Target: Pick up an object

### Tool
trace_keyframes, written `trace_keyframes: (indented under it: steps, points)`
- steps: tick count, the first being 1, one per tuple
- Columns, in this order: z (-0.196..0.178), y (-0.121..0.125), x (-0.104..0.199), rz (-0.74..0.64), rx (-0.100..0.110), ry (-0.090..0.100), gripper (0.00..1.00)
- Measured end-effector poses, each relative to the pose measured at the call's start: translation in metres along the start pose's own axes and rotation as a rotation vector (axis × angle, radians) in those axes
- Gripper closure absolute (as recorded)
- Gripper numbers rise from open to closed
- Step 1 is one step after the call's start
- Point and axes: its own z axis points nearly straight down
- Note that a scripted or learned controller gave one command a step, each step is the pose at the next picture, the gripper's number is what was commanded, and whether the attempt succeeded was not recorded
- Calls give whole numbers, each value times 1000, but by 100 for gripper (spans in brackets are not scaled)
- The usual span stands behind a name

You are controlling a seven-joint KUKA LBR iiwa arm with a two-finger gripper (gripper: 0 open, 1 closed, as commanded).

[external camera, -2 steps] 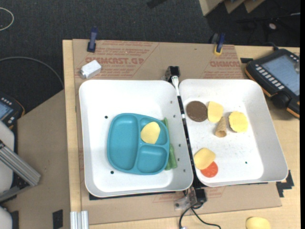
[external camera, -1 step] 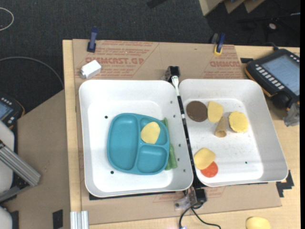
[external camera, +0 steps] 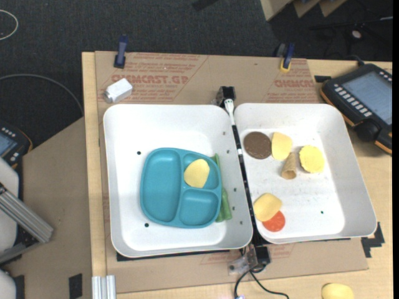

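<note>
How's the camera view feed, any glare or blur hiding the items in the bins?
Camera view: even overhead light, soft short shadows; mild sheen on the right bin floor, nothing washed out; the tray and the brown disc stay sharp; the frame edges look slightly softer.

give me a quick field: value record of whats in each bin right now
left bin: teal divided tray with a yellow piece in its upper right compartment; green item along the tray's right edge
right bin: brown disc, yellow piece touching it, tan cone, yellow round piece, yellow piece overlapping red disc
outside bins: white block on the board, upper left
</note>
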Motion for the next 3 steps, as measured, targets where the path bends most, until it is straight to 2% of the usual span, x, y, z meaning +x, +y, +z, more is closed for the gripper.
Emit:
trace_keyframes:
  steps: [1, 2, 3]
  points:
    - [112, 18, -57, 10, 24, 6, 100]
    - [-74, 4, -17, 1, -4, -2, 100]
    - [55, -1, -8, 6, 30, 9, 100]
